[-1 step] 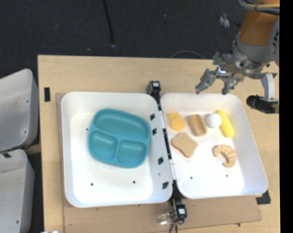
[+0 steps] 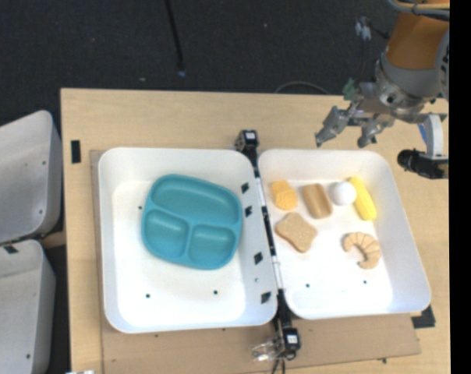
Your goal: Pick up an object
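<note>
On your tabletop (image 2: 79, 115), taking the hinge line between the two bins as landmark: left of it, the left bin (image 2: 118, 294) carries one teal divided plate (image 2: 192, 221), three compartments, stiff and likely too broad and flat for a pinch, so pass over it. Just right of the hinge, in the right bin (image 2: 399, 287), you have a round orange biscuit (image 2: 284, 195), flat and probably hard to get under; below it a tan toast slice (image 2: 296, 231), also flat. Further right, a brown bread roll (image 2: 316, 200), stubby and raised, which looks light and rigid: take it across its short width. Next a white egg (image 2: 343, 192), smooth, likely to slip. Touching it, a yellow corn cob (image 2: 363, 199), narrow, good across the middle. Below that, a tan croissant (image 2: 362, 248), curved and bumpy. Farthest right and above the bin's far rim, the gripper (image 2: 347, 131) hangs with fingers spread, holding nothing.
</note>
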You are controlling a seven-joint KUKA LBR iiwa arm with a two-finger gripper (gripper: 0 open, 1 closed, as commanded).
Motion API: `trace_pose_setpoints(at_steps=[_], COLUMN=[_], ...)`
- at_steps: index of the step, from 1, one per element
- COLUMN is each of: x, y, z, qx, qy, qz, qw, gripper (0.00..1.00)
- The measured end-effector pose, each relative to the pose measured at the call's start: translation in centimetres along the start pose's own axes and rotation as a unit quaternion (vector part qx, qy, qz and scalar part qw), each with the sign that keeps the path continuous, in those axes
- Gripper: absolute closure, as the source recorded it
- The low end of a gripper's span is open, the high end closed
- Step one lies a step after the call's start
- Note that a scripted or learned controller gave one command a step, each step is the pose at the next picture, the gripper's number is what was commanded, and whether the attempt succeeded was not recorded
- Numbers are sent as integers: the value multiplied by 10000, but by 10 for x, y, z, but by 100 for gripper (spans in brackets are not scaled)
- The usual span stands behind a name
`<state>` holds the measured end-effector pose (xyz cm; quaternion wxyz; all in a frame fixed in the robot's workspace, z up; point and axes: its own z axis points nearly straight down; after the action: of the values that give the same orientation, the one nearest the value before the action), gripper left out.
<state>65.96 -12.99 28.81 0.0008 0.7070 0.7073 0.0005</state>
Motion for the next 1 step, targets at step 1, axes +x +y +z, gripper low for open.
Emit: trace_pose_setpoints(at_steps=[1], x=[-3], y=[-4], z=[61], qx=[20], qy=[-6], qz=[12], qw=[10000], gripper=[0])
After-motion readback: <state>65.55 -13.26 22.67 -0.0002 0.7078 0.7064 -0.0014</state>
